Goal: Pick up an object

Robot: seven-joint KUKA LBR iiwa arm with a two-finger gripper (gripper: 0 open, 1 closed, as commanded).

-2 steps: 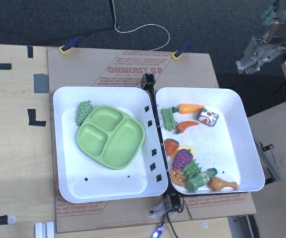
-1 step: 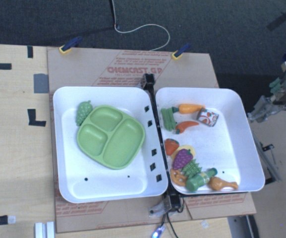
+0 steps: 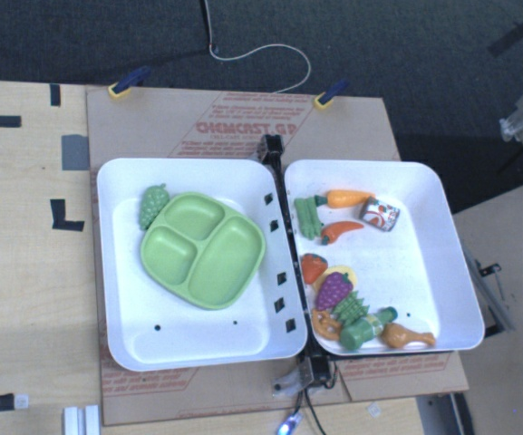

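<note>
While the two white bins sat side by side on a cardboard sheet (image 3: 243, 125) on the counter, nothing had been lifted from either of them. Whether the hand was released or clenched, I could not tell.

The left bin (image 3: 121, 270) held a green divided plate (image 3: 202, 252) with three compartments, lying slightly towards the bin's far side. A green grape cluster (image 3: 152, 205) lay against the plate's upper-left rim.

The right bin (image 3: 433, 243) carried the toy foods, all crowded along its left and near sides. Near the far end lay an orange carrot (image 3: 347, 198), and just beside its tip a small can (image 3: 380, 214) with a red and white label lay tilted. Green bean pods (image 3: 307, 216) lay close to the divider, with an orange-red pepper (image 3: 341, 231) just beside them. Lower down sat a red piece (image 3: 313, 267), a yellow piece (image 3: 341, 276) and a purple grape bunch (image 3: 332, 290), clustered and touching. At the near edge lay a green vegetable (image 3: 363, 332) and a tan drumstick (image 3: 406, 337), close together.

Two blue and yellow clamps (image 3: 130, 82) gripped the cardboard's far edge, and a thin cable (image 3: 261, 53) looped across the dark floor beyond.
</note>
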